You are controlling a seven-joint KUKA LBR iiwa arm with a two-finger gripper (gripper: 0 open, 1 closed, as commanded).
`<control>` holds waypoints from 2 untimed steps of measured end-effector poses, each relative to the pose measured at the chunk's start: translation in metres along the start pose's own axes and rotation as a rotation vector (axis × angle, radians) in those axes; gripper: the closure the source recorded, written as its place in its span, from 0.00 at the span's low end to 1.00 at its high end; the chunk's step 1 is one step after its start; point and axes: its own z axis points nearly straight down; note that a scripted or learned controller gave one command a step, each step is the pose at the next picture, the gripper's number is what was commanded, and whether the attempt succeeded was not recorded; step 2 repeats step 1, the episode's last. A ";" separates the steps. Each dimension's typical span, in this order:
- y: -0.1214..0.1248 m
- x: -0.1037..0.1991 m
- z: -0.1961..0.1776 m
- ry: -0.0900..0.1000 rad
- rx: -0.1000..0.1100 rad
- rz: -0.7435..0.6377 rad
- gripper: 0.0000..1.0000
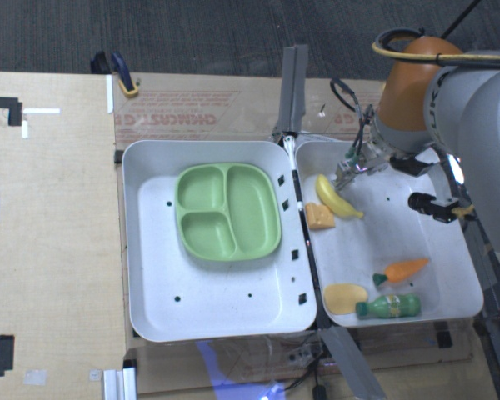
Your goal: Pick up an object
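In the right bin (450,265) lie a yellow banana (337,197), an orange cheese-like wedge (319,216), an orange carrot (402,270), a green bottle (389,307) and a flat yellow piece (345,297). My gripper (351,168) hangs low at the back of the right bin, just right of the banana's upper end. Nothing shows between its fingertips. The orange band of the arm (417,82) rises above it.
The left bin (150,290) holds a green three-compartment plate (228,211). A grey divider post (292,90) stands between the bins at the back. A black fitting (432,206) juts over the right bin's right side. Cardboard bench surface lies to the left.
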 end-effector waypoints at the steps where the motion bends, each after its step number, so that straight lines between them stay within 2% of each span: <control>1: -0.016 -0.037 -0.038 0.000 -0.001 0.015 0.00; 2: -0.016 -0.037 -0.038 0.000 -0.001 0.015 0.00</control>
